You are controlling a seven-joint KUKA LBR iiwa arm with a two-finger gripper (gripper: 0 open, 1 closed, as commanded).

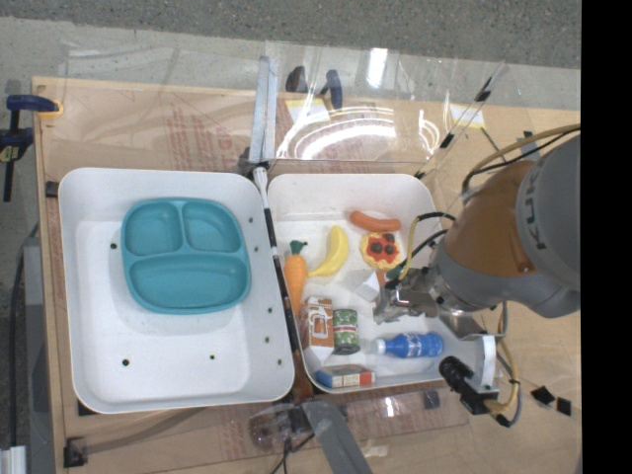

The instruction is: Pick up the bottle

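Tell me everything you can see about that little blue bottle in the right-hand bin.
The bottle looks like clear blue plastic with a white cap at its left end. It lies on its side on the floor of the right bin, near the front wall, right of the green can. The pincer hovers just above and left of it, not holding it.

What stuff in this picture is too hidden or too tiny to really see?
- Gripper, camera view: the arm's own wrist covers it, so open or shut is unclear.
- Bottle: label too small to read.
- Can and carton: print too small.
- Right bin: right side hidden under the arm.
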